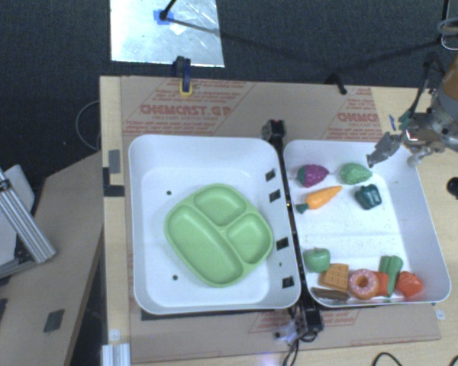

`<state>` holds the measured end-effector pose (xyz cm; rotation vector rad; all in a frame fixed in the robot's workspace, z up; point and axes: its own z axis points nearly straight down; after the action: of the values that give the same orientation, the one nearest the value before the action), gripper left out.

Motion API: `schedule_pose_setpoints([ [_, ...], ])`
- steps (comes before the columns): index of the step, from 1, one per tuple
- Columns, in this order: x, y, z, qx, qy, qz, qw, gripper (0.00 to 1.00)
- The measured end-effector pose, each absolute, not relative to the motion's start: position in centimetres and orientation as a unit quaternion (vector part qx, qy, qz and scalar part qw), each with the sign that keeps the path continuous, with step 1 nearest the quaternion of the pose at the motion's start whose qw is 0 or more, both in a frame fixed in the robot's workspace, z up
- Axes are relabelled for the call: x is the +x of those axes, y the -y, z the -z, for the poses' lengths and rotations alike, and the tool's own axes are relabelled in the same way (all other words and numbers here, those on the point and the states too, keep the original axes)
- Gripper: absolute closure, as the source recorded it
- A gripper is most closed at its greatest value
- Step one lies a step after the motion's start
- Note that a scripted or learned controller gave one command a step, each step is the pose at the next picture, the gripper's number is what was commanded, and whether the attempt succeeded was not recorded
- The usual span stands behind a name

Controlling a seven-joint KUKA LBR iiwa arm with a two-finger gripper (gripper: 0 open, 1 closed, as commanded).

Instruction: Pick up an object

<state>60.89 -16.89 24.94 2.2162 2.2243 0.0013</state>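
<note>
The right bin (420, 227) holds several toy foods: a purple piece (313, 175), a green leafy piece (355, 174), an orange carrot (322, 197) and a teal pepper (369, 197). Along its front edge lie a green apple (317, 260), a waffle (336, 277), a pink donut (362, 283), a green pepper (390, 266) and a red tomato (409, 284). My gripper (397, 157) hovers over the bin's back right corner, just right of the leafy piece. It stands open with nothing between its fingers.
The left bin (149, 204) holds a green divided plate (217, 235). A black divider with clips (284, 204) runs between the bins. A metal sheet (166, 21) lies on the floor behind the bench, and an aluminium frame (11, 212) stands at the left.
</note>
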Motion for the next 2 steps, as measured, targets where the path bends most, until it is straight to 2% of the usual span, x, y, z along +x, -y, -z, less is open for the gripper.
schedule_pose_setpoints([
  [2,62.4,16.8,-15.2,0.705,-0.709,0.0005,-0.001,0.00],
])
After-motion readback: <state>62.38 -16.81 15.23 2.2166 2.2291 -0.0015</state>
